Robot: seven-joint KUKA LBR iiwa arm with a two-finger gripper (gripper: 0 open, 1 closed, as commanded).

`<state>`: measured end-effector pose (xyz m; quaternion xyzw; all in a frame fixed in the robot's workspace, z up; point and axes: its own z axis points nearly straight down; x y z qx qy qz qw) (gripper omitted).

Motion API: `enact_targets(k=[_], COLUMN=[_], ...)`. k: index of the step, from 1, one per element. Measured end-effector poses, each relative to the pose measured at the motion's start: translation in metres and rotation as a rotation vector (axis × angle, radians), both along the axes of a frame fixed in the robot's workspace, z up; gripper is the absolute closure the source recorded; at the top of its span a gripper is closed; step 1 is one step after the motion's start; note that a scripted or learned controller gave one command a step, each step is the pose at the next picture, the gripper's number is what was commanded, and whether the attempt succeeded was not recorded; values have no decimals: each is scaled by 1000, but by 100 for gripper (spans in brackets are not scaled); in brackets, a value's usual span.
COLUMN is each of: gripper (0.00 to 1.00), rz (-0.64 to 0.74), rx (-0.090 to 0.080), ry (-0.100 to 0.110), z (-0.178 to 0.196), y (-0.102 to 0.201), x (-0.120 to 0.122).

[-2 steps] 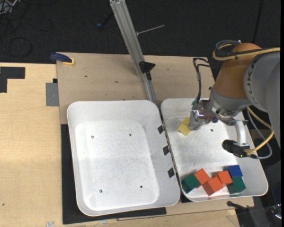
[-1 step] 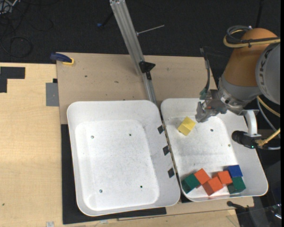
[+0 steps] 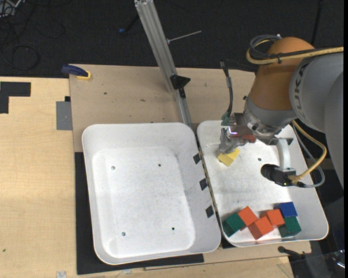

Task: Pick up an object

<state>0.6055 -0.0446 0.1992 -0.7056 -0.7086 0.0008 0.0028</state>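
My gripper point(image 3: 228, 143) hangs over the upper left part of the right bin point(image 3: 321, 216). A yellow block point(image 3: 229, 157) sits tilted right at the gripper's tip, touching or nearly touching it. Whether it is gripped or lying on the bin floor I cannot tell. At the bin's near edge lies a cluster of blocks: a green one point(image 3: 233, 223), an orange one point(image 3: 247, 216), a second orange one point(image 3: 261, 228), a third orange one point(image 3: 275, 218), a blue one point(image 3: 287, 209) and another green one point(image 3: 290, 227).
The left bin point(image 3: 88, 141) stands beside the right one, with black clips point(image 3: 203, 184) along the shared edge. A slanted aluminium post point(image 3: 158, 42) rises behind the bins. A black cable fitting point(image 3: 274, 173) hangs off the arm over the right bin.
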Motion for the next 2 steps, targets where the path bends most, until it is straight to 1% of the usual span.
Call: enact_targets(k=[1,2], gripper=[100,100], rz=[1,0], rx=[0,-1], ry=[-4,-3], z=[16,17], y=[51,94], x=[-1,0])
